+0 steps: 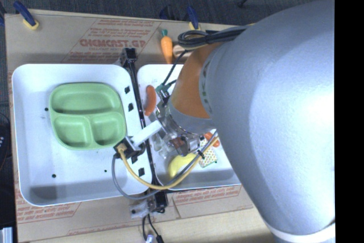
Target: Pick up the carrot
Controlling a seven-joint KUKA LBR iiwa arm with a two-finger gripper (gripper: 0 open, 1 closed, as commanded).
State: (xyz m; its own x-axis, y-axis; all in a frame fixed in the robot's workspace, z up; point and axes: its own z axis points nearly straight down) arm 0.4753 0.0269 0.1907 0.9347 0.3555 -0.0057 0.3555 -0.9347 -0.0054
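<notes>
The grey arm (284,116) takes up most of the right side of the camera view, its broad rounded body covering much of the right bin and ending in an orange band (190,88) above the wrist. Under it lies the cardboard-covered bench (85,37), printed with red lettering along the upper edge. The left bin (25,139), shallow and white, carries a light green divided plate (86,115) with one long compartment on top and two smaller ones below it. The right bin (149,74) sits just beside it, and only its left part and lower rim are visible past the arm. A yellow cable (149,179) and a grey cable loop over the divide between the two bins at the lower middle. The pincer (170,142) hangs low in the right bin, a cluster of metal and clear parts; whether it is released or clenched I cannot tell, since the wrist hides it. Just below it lies a yellow item (181,165), lemon-like. A reddish sausage-shaped item (150,101) lies in the right bin near its left wall. The carrot (166,48), orange with a green top, lies outside the bins on the bench, just above the right bin's upper rim, well apart from the pincer.
</notes>
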